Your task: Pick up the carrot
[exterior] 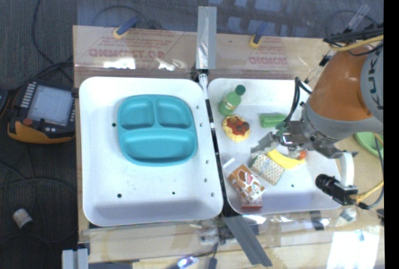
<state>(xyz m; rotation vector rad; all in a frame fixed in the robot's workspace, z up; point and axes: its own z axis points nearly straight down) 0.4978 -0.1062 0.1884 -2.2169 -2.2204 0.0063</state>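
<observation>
Look in the right bin (312, 199), the one on the arm's side of the desk. The carrot (302, 154) looks to be the small orange bit near the middle of that bin, closer to its right edge. Most of it is hidden under the gripper (280, 139), so you cannot be sure of its shape or which way it points. It lies just beside a yellow toy (288, 160), and a spotted box (267, 169) sits next to that, toward the front edge. A green block (272, 119) lies nearer the back edge, and a green bottle (232, 99) and a round red and yellow toy (237, 128) sit toward the back left corner. A red snack box (247, 184) is close to the front left corner. The gripper hangs low over the carrot's spot, but you cannot tell if it is open or closed, and nothing shows that it holds the carrot. The carrot is likely a light toy, hard and smooth, so it may slip or roll away if you pinch it near a thin end. Try to take it across its thick middle, squeezing from both long sides. Mind the yellow toy, because it is so near that you could grab it or push it by mistake.
</observation>
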